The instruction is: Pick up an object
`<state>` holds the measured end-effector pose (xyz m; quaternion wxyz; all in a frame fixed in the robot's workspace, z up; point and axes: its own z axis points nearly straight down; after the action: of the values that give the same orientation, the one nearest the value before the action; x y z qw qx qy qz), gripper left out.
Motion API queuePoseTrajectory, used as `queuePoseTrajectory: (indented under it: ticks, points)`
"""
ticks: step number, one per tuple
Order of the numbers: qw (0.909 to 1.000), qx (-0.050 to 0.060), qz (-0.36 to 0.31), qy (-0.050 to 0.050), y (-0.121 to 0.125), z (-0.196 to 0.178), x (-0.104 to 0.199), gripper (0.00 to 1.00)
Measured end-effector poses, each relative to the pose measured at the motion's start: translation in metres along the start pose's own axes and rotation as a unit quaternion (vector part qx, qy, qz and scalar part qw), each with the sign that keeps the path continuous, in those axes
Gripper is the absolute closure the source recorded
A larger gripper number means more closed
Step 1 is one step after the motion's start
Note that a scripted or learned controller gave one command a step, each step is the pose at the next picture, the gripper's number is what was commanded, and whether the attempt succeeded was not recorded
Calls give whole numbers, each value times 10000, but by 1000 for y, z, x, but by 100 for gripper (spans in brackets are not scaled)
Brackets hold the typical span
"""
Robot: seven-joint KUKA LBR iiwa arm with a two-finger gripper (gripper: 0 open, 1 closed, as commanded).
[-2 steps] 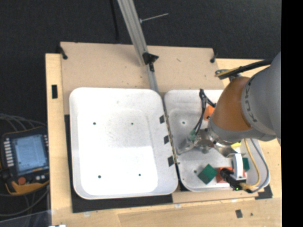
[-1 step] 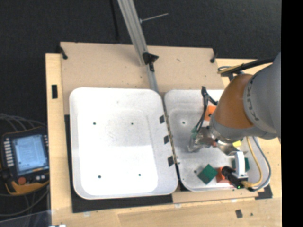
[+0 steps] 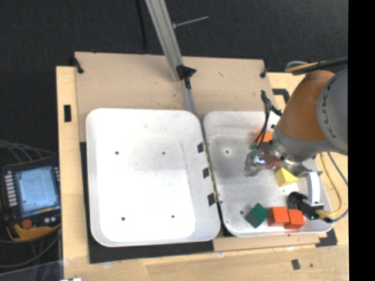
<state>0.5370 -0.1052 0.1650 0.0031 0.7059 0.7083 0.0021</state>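
Observation:
My gripper [image 3: 253,166] hangs low over the middle of the right bin [image 3: 231,127], with the arm coming in from the right. A yellow block [image 3: 285,177] lies just to its right, partly under the wrist. An orange piece [image 3: 263,137] peeks out behind the gripper, near the arm. Along the bin's front edge sit a green block [image 3: 255,215] and two orange blocks [image 3: 278,216] [image 3: 295,219] side by side. No object can be seen held by the gripper.
The left bin [image 3: 140,174] lies beside the right one, across a hinged divider [image 3: 208,171]. A slanted metal pole [image 3: 169,40] rises behind the bins. A teach pendant [image 3: 32,192] rests off the bench at the far left.

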Motion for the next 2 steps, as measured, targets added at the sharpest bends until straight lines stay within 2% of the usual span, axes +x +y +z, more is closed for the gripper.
queuePoseTrajectory:
  ticks: [1,2]
  points:
    - [10000,-1,0,2,-7,-54,2,100]
    - [10000,18,-6,7,-6,-69,1,100]
